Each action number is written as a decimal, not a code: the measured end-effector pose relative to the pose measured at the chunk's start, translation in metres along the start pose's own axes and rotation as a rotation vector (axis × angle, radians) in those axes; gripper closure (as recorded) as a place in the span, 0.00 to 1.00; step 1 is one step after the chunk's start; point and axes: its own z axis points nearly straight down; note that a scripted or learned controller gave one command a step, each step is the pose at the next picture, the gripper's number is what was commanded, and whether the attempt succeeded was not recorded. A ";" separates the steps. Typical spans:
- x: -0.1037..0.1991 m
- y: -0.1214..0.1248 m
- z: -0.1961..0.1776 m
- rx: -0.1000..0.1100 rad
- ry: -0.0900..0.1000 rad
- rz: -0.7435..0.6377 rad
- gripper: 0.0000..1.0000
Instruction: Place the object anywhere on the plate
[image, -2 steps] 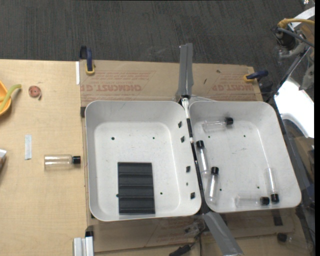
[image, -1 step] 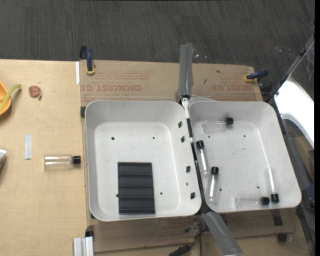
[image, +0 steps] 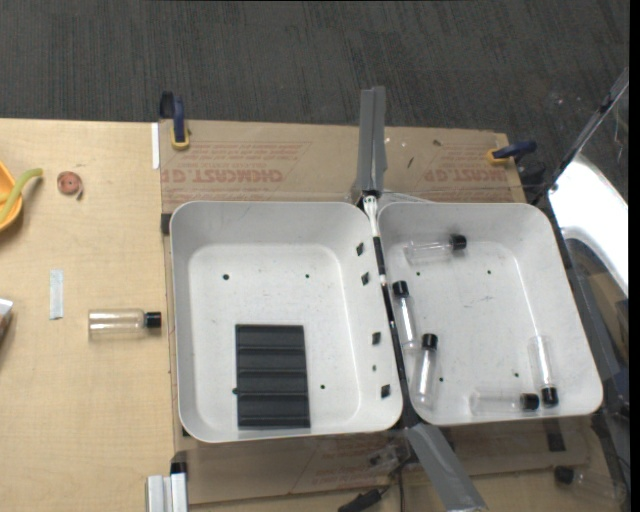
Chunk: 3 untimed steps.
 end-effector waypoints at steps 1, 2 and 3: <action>0.074 -0.102 0.000 -0.001 0.002 0.001 0.00; -0.022 -0.004 0.000 0.000 -0.001 -0.153 0.00; 0.038 -0.048 0.001 -0.001 -0.001 -0.008 0.00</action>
